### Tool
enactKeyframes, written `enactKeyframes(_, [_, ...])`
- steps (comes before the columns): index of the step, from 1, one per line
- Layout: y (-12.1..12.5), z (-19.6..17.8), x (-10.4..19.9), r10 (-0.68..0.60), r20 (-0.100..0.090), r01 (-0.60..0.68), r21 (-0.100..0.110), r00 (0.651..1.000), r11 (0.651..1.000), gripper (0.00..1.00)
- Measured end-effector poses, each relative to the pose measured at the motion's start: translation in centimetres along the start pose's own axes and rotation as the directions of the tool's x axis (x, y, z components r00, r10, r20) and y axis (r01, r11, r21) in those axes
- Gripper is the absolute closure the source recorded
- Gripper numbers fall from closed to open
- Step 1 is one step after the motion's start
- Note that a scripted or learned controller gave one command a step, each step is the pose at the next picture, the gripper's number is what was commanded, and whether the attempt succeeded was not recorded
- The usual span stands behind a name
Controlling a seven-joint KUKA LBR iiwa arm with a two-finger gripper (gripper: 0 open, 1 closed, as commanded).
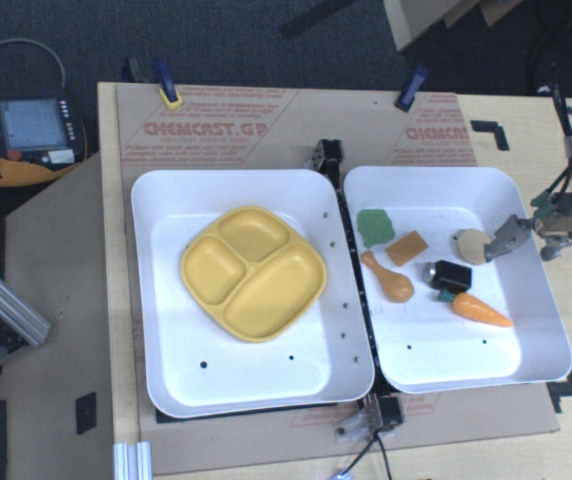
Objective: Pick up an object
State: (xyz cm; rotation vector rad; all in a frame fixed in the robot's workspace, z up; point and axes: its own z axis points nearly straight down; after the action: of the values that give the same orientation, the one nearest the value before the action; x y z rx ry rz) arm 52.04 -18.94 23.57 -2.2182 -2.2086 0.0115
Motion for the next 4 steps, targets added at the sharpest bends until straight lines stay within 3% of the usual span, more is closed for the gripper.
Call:
enactKeyframes(1, [0.3, -0.7, 0.1, -0.004, 0.003, 0.004, -0.013, 1.000, 1.000, 0.00])
enactKeyframes(4, [-0.1, 15.4, -1.2, -0.004, 0.001, 0.004, -0.009, 1.000, 1.000, 0.00])
